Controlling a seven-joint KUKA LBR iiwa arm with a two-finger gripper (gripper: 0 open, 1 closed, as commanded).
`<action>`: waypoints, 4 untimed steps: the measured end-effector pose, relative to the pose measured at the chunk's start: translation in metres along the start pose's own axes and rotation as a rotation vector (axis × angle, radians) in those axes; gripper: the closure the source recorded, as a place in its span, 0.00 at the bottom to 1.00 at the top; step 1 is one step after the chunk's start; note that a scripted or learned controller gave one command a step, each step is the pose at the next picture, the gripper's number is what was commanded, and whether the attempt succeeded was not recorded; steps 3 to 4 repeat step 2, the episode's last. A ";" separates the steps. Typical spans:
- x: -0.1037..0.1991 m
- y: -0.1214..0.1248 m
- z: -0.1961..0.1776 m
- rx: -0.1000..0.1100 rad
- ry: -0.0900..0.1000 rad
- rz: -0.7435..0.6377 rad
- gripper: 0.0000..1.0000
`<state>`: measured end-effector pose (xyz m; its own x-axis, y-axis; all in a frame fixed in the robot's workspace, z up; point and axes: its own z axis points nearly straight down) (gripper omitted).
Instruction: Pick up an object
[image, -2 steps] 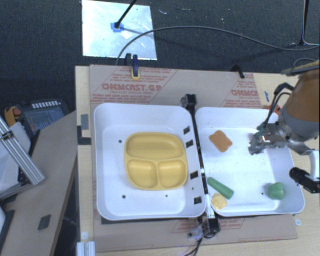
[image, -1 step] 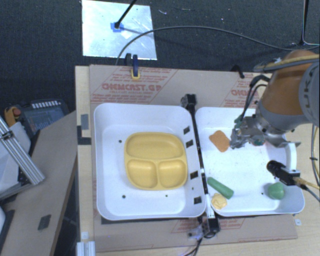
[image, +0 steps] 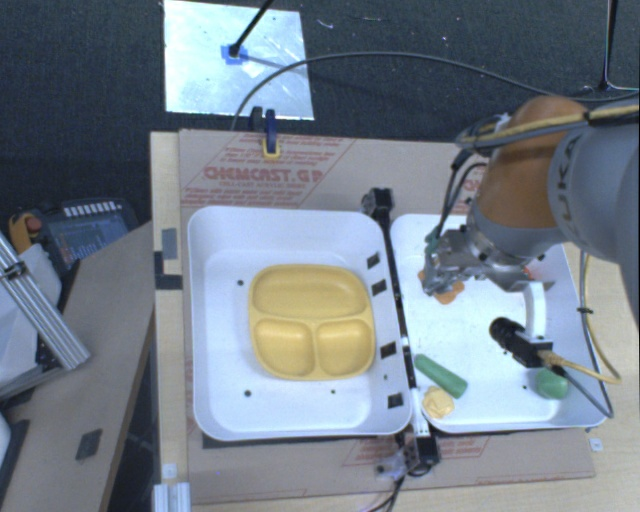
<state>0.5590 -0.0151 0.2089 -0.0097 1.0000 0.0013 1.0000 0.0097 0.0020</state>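
My gripper (image: 440, 278) hangs low over the upper left part of the right bin (image: 480, 400). A small orange object (image: 451, 294) shows right under its tip, partly hidden by it; whether the two touch is unclear. A green cylinder (image: 441, 375) lies near the bin's front left. A small yellow piece (image: 437, 403) sits just below it at the front rim. A green rounded object (image: 550, 383) rests at the front right.
The left bin (image: 215, 330) holds a yellow divided tray (image: 308, 320) in its middle. A black divider (image: 392, 300) runs between the two bins. The grey arm with its orange band (image: 530, 190) reaches in from the upper right.
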 end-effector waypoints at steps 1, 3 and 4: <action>0.057 -0.002 -0.007 0.001 0.000 0.000 1.00; 0.116 0.012 -0.004 -0.001 0.000 0.000 1.00; 0.116 0.012 -0.004 -0.001 0.000 0.000 1.00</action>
